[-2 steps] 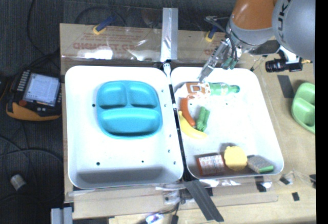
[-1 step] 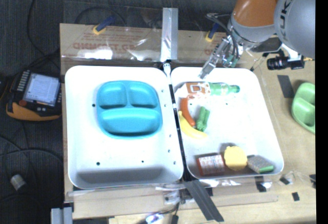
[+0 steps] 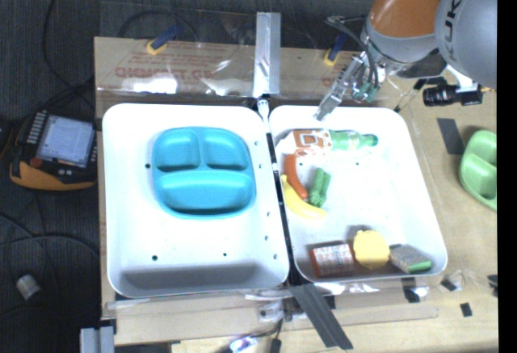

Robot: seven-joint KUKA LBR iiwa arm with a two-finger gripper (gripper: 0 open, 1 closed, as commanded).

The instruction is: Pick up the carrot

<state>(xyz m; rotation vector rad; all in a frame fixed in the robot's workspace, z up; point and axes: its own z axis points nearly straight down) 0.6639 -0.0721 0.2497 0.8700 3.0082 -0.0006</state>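
Carrot [image 3: 292, 174] lies in the right bin [image 3: 420, 182], close to the bin's left wall, at about 9 o'clock from the bin's centre; orange, slightly curved, running from upper left to lower right. A green pod-shaped vegetable [image 3: 320, 187] lies just beside it at 3 o'clock, and a banana [image 3: 300, 204] sits against its lower end at 6 o'clock. A plastic bottle [image 3: 333, 139] with a green cap lies on its side at 12 o'clock from the carrot, near the bin's top edge. Along the bin's bottom edge, from 6 to 4 o'clock: a brown packet [image 3: 330, 258], a yellow block [image 3: 371, 248], a grey-green sponge-like piece [image 3: 409, 259]. Left bin [image 3: 129, 254] holds a blue divided plate [image 3: 202, 170]. Gripper [image 3: 329, 107] hangs over the top rim of the right bin, at 12 o'clock from the bottle, well apart from the carrot; nothing between its fingers; cannot tell how wide they stand. A green container [image 3: 481, 164] sits on the bench outside the right bin, at 3 o'clock.
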